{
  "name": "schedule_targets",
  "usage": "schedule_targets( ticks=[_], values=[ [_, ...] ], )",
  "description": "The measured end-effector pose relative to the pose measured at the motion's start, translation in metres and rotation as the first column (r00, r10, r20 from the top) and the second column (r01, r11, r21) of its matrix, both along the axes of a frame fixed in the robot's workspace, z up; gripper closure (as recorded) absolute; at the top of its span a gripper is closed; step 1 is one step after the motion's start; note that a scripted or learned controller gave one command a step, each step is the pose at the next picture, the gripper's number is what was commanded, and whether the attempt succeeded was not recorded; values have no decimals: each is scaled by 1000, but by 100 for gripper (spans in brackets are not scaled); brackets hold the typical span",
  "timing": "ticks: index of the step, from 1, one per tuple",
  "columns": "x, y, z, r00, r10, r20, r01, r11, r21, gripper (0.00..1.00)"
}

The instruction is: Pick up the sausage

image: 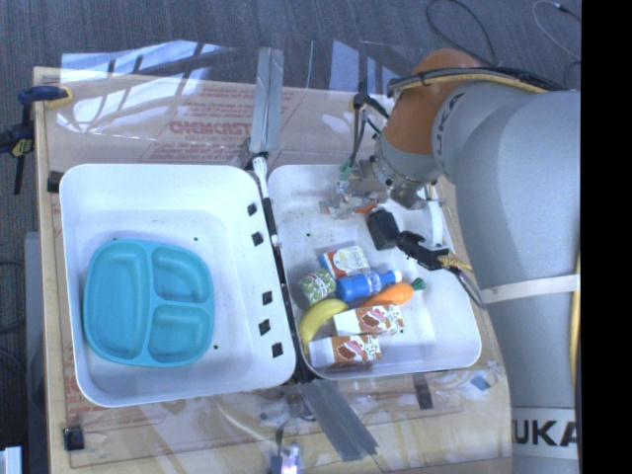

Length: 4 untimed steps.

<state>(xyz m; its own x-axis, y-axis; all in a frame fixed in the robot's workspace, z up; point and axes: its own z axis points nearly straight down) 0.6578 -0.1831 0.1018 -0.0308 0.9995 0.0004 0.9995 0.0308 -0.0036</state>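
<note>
My gripper [344, 197] is low over the far end of the right bin [449, 339], close to its back wall. A small reddish-brown piece [366, 206], possibly the sausage, shows just right of the gripper's tip. Most of it is hidden under the wrist, and I cannot tell whether the gripper touches it. The grey arm with its orange band [434, 77] comes in from the right and covers the bin's far right corner.
In the near half of the right bin lie a small carton [346, 260], a blue bottle [363, 285], a carrot [395, 294], a banana [321, 317], a green round item [316, 286] and two more cartons [370, 320]. The left bin [148, 191] holds a teal divided tray [148, 302].
</note>
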Motion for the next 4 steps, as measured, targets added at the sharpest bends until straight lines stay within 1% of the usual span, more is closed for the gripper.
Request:
schedule_targets(
  ticks=[1,2,3,4],
  values=[
    [0,0,0,1000,0,0,0,1000,0,0],
    [-1,-24,-11,999,44,-3,-44,999,2,0],
    [0,-23,1,999,49,-2,-49,999,2,100],
    [0,-23,1,999,49,-2,-49,999,2,0]
  ],
)
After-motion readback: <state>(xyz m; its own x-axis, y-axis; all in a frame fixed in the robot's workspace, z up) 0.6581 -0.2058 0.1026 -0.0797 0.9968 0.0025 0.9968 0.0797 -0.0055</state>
